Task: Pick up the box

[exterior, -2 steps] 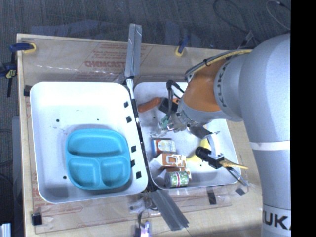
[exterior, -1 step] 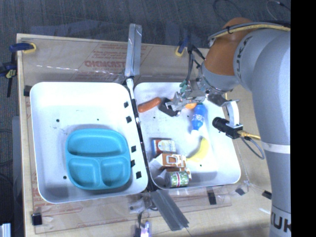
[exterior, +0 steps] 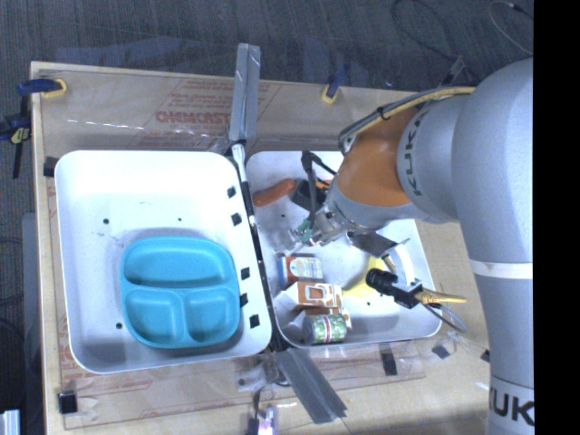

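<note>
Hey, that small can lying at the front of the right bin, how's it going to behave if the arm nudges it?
The can lies on its side, so a nudge would probably send it rolling. It sits close against the bin wall and next to the box, which may stop it quickly. Its smooth round body looks likely to slip from a pinch.

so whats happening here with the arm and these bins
A grey arm with an orange band is reaching down into the right white bin, above a clutter of small items. A small brown and white box lies near that bin's front, beside a green can, and is not picked up yet. The left white bin holds a blue divided tray.
</note>
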Robot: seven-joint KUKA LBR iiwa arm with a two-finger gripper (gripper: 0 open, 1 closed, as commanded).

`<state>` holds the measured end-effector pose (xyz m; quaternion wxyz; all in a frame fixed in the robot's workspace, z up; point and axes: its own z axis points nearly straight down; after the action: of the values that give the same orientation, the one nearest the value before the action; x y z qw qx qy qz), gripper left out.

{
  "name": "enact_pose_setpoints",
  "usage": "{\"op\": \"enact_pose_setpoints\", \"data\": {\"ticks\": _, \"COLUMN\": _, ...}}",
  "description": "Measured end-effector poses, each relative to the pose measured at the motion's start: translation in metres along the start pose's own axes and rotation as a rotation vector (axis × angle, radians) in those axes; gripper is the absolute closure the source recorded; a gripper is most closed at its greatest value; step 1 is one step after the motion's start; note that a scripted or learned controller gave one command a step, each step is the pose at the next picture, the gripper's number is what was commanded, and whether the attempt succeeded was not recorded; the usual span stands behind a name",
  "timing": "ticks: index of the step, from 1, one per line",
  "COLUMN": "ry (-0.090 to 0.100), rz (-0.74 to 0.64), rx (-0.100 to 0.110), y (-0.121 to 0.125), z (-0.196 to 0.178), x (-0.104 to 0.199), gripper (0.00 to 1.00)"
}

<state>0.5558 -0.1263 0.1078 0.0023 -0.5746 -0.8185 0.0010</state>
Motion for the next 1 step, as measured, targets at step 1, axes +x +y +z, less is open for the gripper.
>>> {"op": "enact_pose_setpoints", "data": {"ticks": 1, "ry": -0.018, "rz": -0.128, "rx": -0.024, "y": -0.0322, "z": 0.0083, "x": 0.0246, "gripper": 0.00}}
